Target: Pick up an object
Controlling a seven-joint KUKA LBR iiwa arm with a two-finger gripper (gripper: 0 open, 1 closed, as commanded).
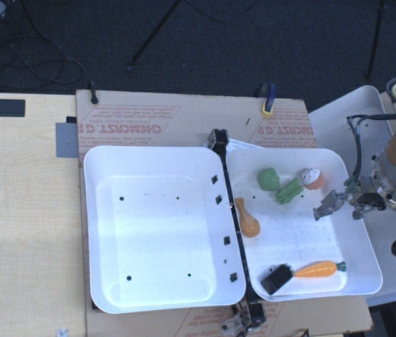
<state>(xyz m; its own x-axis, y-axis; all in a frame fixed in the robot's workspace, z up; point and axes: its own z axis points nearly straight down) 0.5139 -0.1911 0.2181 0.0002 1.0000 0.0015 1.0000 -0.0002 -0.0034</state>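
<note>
Hovering at the right edge of the right bin (366, 258), my tool (344, 206) reaches in from the right side, and its two fingers stand spread apart with nothing between them; one grey fingertip (324, 209) hangs just inside the bin's right rim. Both shallow white bins sit side by side on a sheet of cardboard (184, 121) laid over the tabletop (22, 209). All the things to pick lie in the right bin. A green rounded toy (268, 179) rests near the bin's far edge, and just beside it, toward me, a green ridged piece (289, 191) lies tilted. A small orange and white ball-like object (312, 177) sits close to the ridged piece's right, near the far right corner and not far from my tool. An orange pear-shaped toy (247, 222) lies against the bin's left edge, beside the divider between the bins. Along the near edge, a toy carrot (315, 269) lies flat with its green top toward the right, and a black block (276, 279) lies just beside its tip, toward the near left corner. The left bin (107, 167) shows its white floor with a few small dark dots.
</note>
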